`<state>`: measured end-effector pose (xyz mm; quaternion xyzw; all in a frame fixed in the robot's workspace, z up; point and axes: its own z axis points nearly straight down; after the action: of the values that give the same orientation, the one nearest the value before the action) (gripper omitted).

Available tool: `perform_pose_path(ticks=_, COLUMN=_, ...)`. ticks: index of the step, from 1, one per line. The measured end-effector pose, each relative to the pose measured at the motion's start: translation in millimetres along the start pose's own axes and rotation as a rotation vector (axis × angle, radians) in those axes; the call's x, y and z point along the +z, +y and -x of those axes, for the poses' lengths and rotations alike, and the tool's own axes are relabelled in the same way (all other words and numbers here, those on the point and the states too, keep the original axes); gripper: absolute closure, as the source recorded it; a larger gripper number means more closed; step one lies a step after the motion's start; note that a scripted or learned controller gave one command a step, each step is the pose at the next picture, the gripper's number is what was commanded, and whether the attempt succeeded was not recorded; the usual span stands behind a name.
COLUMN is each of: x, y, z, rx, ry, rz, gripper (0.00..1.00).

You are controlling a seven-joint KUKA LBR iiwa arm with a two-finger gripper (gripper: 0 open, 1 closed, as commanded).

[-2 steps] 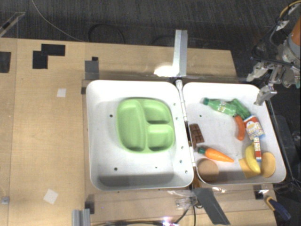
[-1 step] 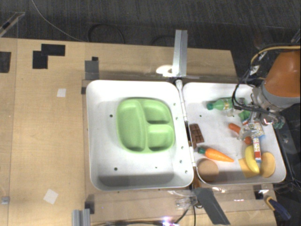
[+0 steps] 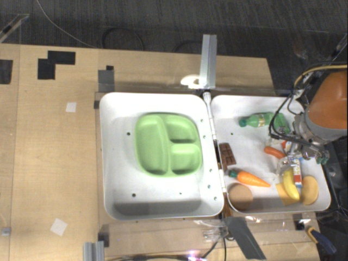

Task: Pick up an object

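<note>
The right bin (image 3: 244,140) holds several toy foods. A green bottle (image 3: 260,120) lies near its far wall. A brown chocolate bar (image 3: 227,154) sits by the left wall. An orange carrot (image 3: 251,178) and a tan egg-like ball (image 3: 241,194) lie toward the front. A yellow banana (image 3: 290,187), a yellowish potato (image 3: 310,190) and a small white, red and blue carton (image 3: 297,173) crowd the front right corner. The arm, with its orange band (image 3: 329,105), hangs over the bin's right side. Its gripper (image 3: 291,155) is low beside a red piece (image 3: 274,151), just above the carton.
The left bin (image 3: 117,162) holds a light green divided plate (image 3: 167,144). A metal post (image 3: 208,61) stands behind the seam between the bins. Cables loop around the arm's wrist at the right. Wooden bench top stretches to the left.
</note>
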<state>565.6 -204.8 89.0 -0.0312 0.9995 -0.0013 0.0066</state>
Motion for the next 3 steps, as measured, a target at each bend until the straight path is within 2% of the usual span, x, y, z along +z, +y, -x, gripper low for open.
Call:
perform_pose_path(ticks=2, x=-2, y=4, z=-72, rx=0.265, ry=-0.006, rz=-0.002, gripper=0.0)
perform_pose_path(ticks=3, x=-2, y=8, z=-73, rx=0.33, ry=-0.006, rz=-0.004, gripper=0.0)
